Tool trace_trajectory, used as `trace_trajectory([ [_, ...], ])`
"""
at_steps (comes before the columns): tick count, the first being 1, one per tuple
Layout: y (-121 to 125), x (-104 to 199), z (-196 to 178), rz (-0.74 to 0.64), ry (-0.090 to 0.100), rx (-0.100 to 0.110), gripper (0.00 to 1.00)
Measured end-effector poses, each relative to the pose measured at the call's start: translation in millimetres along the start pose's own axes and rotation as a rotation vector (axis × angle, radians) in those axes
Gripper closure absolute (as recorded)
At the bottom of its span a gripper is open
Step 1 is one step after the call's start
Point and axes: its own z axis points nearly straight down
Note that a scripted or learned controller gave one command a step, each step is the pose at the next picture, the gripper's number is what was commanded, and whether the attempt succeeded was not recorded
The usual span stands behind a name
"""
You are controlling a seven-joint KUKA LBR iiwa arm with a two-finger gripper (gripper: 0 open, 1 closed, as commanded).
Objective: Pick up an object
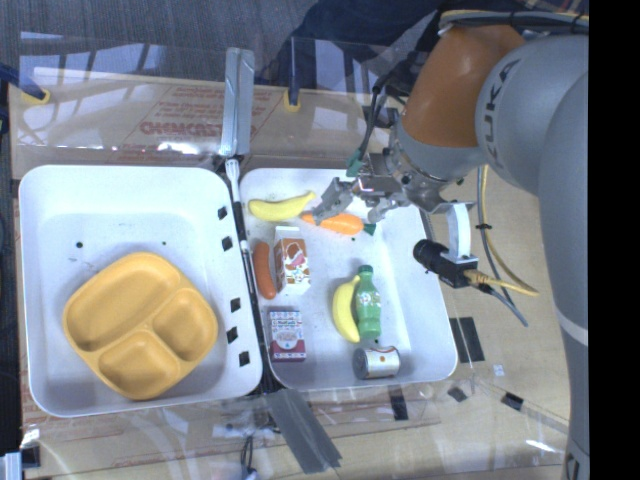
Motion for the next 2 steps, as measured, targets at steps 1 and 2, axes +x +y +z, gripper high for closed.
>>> trace_trajectory([
  [1, 1, 0, -1, -0.001, 0.000, -0.002, 0.00],
  [2, -67, 7, 154, -0.136, 0.001, -0.007, 0.00],
])
